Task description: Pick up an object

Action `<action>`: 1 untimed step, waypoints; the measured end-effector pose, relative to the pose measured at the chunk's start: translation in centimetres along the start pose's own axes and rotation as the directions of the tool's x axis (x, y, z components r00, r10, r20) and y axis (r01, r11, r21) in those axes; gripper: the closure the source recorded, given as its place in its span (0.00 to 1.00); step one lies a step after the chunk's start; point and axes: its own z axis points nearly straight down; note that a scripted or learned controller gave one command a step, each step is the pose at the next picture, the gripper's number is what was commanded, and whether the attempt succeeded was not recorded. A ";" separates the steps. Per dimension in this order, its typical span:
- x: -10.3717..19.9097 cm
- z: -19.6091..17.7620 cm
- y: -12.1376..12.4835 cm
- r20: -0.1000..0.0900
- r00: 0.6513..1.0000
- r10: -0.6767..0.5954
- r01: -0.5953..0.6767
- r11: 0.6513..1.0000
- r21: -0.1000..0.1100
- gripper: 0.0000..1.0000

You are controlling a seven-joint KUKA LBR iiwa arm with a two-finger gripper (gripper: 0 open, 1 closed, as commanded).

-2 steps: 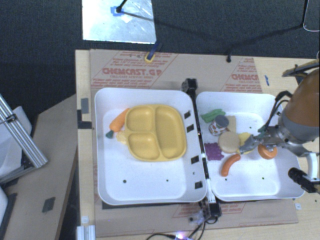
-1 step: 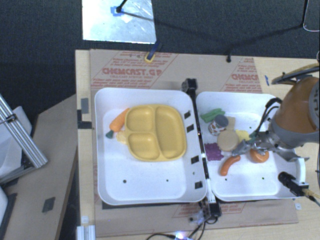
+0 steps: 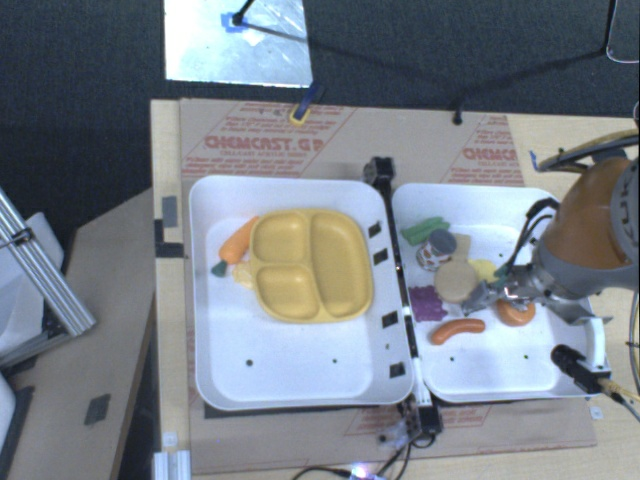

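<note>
Right, gripper (image 3: pixel 503 296) down low in right bin (image 3: pixel 500 378), arm (image 3: pixel 590 233) reaching in from right. Whether it is spread or pinching, cannot tell. Orange round piece (image 3: pixel 515 314) sits right under it. Tan disc (image 3: pixel 456 281) just beside, toward centre divider. Toy sausage (image 3: pixel 457 330) near front of those, purple piece (image 3: pixel 426 303) next to disc. Small can (image 3: pixel 435 249) and green piece (image 3: pixel 423 230) further back. Left bin (image 3: pixel 220 368) carries yellow divided plate (image 3: pixel 305 265), toy carrot (image 3: pixel 236 241) at its left edge.

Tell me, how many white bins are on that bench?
2. The left bin holds a yellow divided plate and a toy carrot; the right bin sits beside it, with the arm reaching in.
</note>
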 end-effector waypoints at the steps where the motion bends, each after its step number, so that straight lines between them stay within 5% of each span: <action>1: -0.5 -1.3 0.3 0.013 1.000 0.001 -0.001 1.000 -0.015 1.00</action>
